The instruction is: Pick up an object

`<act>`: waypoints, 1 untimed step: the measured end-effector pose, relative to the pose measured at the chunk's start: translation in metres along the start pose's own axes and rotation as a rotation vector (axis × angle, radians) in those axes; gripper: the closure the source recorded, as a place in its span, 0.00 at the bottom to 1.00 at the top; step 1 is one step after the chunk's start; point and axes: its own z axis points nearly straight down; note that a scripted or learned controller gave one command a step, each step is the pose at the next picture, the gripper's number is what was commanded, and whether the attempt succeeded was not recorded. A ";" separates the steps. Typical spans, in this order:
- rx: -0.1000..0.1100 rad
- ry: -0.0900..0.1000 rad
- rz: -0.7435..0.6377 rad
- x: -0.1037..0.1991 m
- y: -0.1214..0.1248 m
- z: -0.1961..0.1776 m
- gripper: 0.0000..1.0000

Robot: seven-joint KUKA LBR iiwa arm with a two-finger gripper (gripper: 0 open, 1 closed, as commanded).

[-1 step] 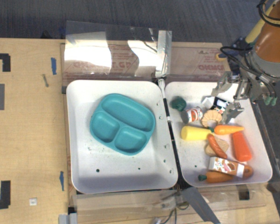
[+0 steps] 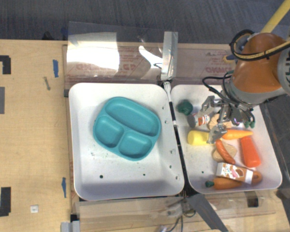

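Hovering low over the far side of the right bin (image 2: 273, 180), the gripper (image 2: 217, 117) hangs with fingers spread and nothing between them, just above a small bottle (image 2: 201, 121) beside the yellow block (image 2: 198, 138), so next comes lowering and closing.

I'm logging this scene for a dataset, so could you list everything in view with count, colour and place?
bins: 2, white, side by side on the bench
tray: 1, teal, three compartments, in the left bin
yellow block: 1, yellow, right bin, near its left wall
green piece: 1, dark green, right bin, upper left
carrot: 1, orange, right bin, under the claw
orange block: 1, orange-red, right bin, right side
hot dog: 1, red on tan, right bin, centre
bottle: 1, white and red label, right bin, lower part
arm: 1, grey with orange band, above the right bin
claw: 1, metal, low over the right bin's toys
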 end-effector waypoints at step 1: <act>0.001 -0.016 0.095 -0.024 0.004 0.045 0.00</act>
